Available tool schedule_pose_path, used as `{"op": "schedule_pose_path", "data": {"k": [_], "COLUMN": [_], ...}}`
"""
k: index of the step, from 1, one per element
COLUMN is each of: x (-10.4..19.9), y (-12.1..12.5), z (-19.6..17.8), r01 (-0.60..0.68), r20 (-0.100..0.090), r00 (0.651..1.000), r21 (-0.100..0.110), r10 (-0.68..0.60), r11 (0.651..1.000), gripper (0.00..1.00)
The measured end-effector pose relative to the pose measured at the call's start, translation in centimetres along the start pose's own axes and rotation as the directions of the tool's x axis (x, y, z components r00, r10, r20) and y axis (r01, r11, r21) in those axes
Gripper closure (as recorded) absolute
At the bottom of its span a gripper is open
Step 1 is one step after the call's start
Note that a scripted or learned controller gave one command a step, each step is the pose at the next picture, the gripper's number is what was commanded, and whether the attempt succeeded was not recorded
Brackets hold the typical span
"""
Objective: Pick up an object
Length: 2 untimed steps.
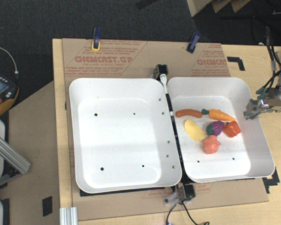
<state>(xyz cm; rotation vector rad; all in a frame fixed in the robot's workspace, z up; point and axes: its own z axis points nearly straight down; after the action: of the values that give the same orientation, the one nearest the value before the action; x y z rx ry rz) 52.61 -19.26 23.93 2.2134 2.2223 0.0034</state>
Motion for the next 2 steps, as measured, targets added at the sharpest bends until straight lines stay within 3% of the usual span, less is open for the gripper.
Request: {"op": "schedule_pose_path", "data": {"k": [1, 2], "x": [6.2, 1.3], "y": [3.9, -5.3], "z": [0.1, 5.5], "r01": [0.003, -0.013], "r20": [-0.001, -0.004], "r00": [1.000, 1.000], "r21": [0.001, 0.016], "r10": [-0.003, 0.013], "r11": [1.000, 1.000], "gripper": [1.00, 1.00]}}
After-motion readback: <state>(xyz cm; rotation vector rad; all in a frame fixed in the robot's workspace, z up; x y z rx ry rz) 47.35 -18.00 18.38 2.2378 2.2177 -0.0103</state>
